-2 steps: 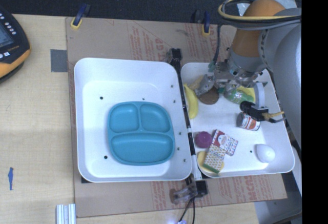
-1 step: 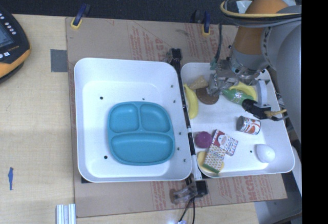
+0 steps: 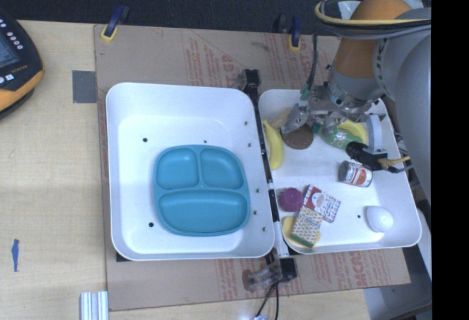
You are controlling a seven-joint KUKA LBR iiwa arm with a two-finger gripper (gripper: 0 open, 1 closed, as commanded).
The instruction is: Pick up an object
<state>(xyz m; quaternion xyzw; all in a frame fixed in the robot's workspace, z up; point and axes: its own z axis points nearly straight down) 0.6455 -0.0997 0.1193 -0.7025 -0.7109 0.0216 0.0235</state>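
In the right bin (image 3: 399,234), we find the hand (image 3: 306,123) lowered at the far end, just above a brown disc (image 3: 298,140) beside the banana (image 3: 273,146); its grip state we cannot tell. We judge nothing lifted yet.
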